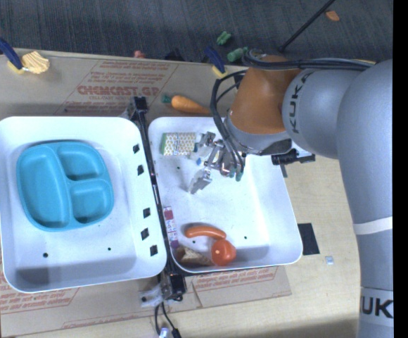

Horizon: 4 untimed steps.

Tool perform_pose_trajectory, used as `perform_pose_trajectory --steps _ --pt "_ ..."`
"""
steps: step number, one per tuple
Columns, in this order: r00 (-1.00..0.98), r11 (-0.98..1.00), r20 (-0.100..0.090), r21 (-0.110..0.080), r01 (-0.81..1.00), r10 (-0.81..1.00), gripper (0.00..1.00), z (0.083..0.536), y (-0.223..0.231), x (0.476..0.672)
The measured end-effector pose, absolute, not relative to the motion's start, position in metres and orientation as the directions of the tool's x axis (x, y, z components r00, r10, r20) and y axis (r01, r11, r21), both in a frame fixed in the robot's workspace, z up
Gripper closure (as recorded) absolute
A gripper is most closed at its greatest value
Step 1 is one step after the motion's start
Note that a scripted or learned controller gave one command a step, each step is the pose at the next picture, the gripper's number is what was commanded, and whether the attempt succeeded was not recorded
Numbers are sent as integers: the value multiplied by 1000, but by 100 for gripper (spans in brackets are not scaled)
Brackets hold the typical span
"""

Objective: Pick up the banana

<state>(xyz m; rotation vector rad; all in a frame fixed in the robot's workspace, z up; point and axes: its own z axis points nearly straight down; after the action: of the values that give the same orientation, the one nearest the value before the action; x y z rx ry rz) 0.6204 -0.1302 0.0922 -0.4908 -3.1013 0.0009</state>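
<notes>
Camera view from above: the big grey arm comes in from the right, with its orange band over the right bin. A brown cardboard sheet lies under two white bins. The left bin holds a blue tray with three parts. The right bin sits just beside it, and they touch along the middle.

The gripper hangs low in the far half of the right bin. I cannot tell if it is wide or narrow, and nothing shows in it. Just to its left lies a small green and white pad.

At the near edge of the right bin lie a long orange thing and an orange ball. Touching them is a pale brown thing. It may be the banana, but I cannot tell. It is well apart from the gripper.

A carrot lies on the cardboard behind the right bin.
</notes>
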Motion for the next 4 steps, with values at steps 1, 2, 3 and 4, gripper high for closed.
perform_pose_trajectory --steps 1,2,3,4 --pt "-987 987 2 0 161 161 0 92 -95 572" --pt "-915 915 3 1 -403 -403 0 92 -98 541" --pt "-887 887 -1 0 -463 -463 0 92 -91 565" --pt "-989 989 -2 0 145 145 0 192 20 562"
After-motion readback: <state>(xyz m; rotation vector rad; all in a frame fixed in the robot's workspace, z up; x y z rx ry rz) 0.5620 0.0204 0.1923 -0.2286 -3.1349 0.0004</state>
